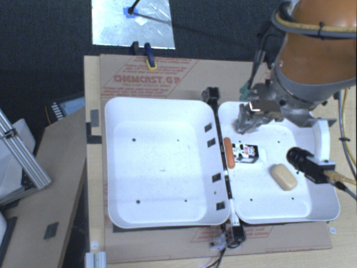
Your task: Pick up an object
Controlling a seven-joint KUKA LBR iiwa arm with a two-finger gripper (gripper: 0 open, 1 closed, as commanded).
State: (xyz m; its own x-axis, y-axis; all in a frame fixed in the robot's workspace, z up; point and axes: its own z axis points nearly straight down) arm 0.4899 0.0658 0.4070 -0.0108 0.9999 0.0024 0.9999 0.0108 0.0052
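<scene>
The gripper (245, 121) is down low at the back-left corner of the right bin (279, 214). From here I can't tell if it's open or closed, and I see nothing in it. Just in front of it sits a small black-and-white card (247, 152), right beside an orange pen (228, 152) lying along the bin's left wall. A tan bar of soap (284, 177) lies further right, apart from both. The left bin (162, 166) sits alongside.
</scene>
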